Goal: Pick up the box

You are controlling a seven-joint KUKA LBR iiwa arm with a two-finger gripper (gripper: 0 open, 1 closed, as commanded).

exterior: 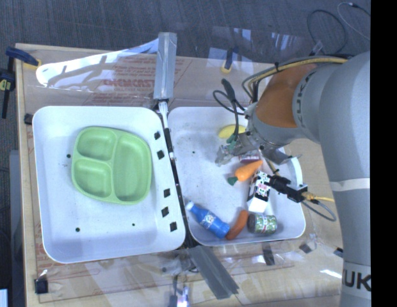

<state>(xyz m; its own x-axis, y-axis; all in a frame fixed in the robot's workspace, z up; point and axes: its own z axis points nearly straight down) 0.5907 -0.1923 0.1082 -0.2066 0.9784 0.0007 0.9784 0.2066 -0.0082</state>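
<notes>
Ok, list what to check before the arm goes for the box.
1. Box found: ok. The box is in the right bin, near its right wall.
2. Gripper above the box: not ok. The gripper is farther back and to the left, next to the yellow item.
3. Box in grasp: not ok. It lies apart from the gripper.
4. Room around the box: not ok. The carrot is close to its far end and the green can is close to its near end.
5. Box pose, flat or standing: cannot tell.
</notes>
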